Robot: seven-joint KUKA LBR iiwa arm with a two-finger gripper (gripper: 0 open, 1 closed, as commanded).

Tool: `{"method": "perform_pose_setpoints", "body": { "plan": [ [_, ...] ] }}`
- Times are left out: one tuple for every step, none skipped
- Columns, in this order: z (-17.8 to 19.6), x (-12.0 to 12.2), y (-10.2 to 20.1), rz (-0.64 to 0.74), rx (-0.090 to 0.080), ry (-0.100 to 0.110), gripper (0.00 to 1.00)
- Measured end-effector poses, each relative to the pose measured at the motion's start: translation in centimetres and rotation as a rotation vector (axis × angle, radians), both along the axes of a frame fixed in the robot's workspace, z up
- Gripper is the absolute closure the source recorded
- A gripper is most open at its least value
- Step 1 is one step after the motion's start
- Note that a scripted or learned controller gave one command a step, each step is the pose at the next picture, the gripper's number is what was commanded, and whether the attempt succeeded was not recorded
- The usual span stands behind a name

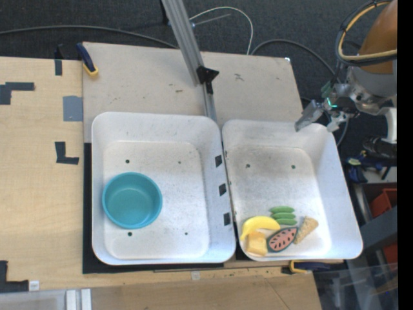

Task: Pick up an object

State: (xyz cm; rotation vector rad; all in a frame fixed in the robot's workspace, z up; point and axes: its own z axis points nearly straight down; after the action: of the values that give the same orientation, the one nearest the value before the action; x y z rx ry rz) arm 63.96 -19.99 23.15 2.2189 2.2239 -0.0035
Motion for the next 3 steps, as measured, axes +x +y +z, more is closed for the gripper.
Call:
{"method": "perform_pose_setpoints", "body": {
  "plan": [
    [-5.6, -0.9, 0.8, 0.0, 0.002, 0.005, 0.0],
    [-10.2, -1.0, 1.5, 0.0, 0.002, 0.005, 0.0],
    [-14.5, -1.0, 1.6, 0.0, 0.0, 0.001, 0.0]
  ]
}}
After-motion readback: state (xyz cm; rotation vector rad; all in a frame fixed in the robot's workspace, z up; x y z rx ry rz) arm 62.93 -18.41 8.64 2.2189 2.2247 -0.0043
